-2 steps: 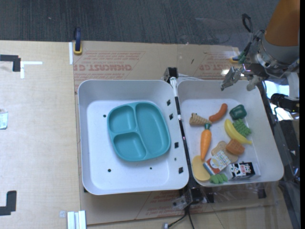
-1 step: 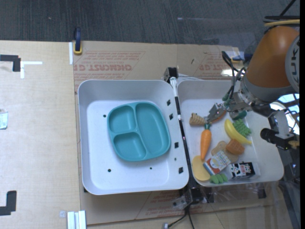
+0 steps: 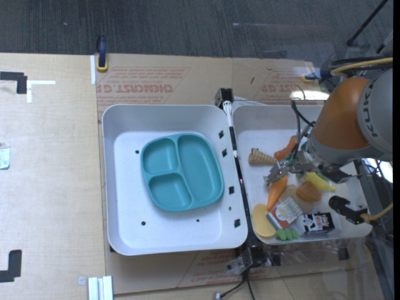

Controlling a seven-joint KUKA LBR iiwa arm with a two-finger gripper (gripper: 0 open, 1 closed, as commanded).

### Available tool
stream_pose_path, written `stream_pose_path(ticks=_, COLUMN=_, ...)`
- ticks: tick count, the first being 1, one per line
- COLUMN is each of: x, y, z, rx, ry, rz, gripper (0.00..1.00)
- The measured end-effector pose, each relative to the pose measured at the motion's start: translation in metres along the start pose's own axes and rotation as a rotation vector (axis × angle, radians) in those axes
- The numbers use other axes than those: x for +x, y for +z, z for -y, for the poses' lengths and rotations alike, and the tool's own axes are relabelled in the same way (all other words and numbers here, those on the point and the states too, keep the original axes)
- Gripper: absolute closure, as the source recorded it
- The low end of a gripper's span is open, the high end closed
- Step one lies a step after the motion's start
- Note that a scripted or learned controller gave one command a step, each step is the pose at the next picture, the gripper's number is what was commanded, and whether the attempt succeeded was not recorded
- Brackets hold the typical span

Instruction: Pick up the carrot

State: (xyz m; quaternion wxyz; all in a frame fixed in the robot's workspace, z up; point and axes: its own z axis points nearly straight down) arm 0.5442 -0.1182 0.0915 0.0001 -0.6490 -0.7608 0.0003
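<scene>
Looking down from the overhead camera, the grey arm's metal gripper point(image 3: 280, 170) hangs low in the right white bin point(image 3: 247, 167), jaws right at the top of the tapered orange carrot point(image 3: 275, 192), though whether they grip it I cannot tell. The left white bin point(image 3: 119, 186) carries a teal 3-compartment plate point(image 3: 182, 171), and a ridged tan ice-cream cone toy point(image 3: 261, 157) lies just beside the gripper.

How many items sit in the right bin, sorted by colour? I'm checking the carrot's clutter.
Orange: 2, the long orange carrot and an orange piece behind the gripper.
Yellow: 2, a yellow block and a round yellow disc.
Tan: 2, a ribbed cone and a bun.
Green: 1, a bumpy green toy.
Printed: 2, a small carton and a black-and-white packet.
Total: 9
</scene>
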Motion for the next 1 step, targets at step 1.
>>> stream_pose_path(ticks=1, x=-0.001, y=-0.0092, z=-0.0012, rx=-0.003, ry=0.006, rz=0.001, gripper=1.0)
